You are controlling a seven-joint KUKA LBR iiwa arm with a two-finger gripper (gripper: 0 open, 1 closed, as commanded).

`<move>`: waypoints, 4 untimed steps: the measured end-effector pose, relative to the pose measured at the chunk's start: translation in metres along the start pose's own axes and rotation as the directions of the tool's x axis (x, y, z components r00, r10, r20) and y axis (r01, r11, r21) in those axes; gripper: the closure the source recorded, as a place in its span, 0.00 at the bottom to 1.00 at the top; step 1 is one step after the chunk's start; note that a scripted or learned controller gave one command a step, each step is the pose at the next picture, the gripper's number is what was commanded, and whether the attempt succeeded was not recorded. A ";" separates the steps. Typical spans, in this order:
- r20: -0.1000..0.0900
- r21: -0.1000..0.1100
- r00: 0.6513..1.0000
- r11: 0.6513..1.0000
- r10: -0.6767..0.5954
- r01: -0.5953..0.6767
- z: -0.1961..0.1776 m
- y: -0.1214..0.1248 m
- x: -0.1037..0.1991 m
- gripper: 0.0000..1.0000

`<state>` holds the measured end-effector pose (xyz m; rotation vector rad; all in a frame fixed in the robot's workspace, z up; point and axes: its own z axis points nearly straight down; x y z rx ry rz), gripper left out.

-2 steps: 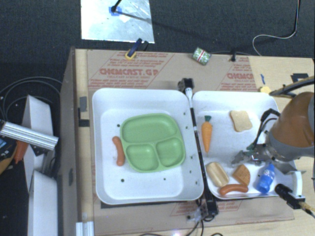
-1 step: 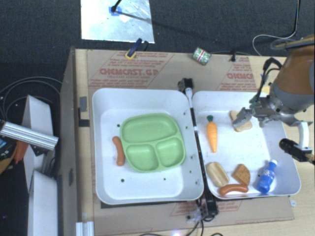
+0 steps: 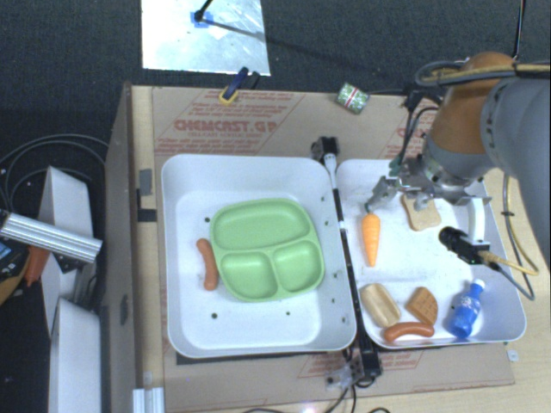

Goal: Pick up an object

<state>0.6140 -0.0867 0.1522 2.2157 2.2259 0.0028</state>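
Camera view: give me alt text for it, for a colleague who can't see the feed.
A grey arm's gripper hovers over the right bin, near a toast slice and carrot; bread roll, sausage and blue bottle lie nearer the front. The left bin holds a green divided plate and another sausage.

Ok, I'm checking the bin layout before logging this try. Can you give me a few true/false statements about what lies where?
1. The green divided tray sits in the left bin. True.
2. The carrot lies on the green tray. False: it lies in the right bin, near the divider.
3. A sausage lies beside the tray's left edge. True.
4. The blue bottle is in the left bin. False: it is in the right bin's near right corner.
5. The tool hovers over the right bin's far part. True.
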 end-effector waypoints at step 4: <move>0.000 -0.002 1.000 1.000 0.000 0.000 -0.033 -0.025 0.051 1.00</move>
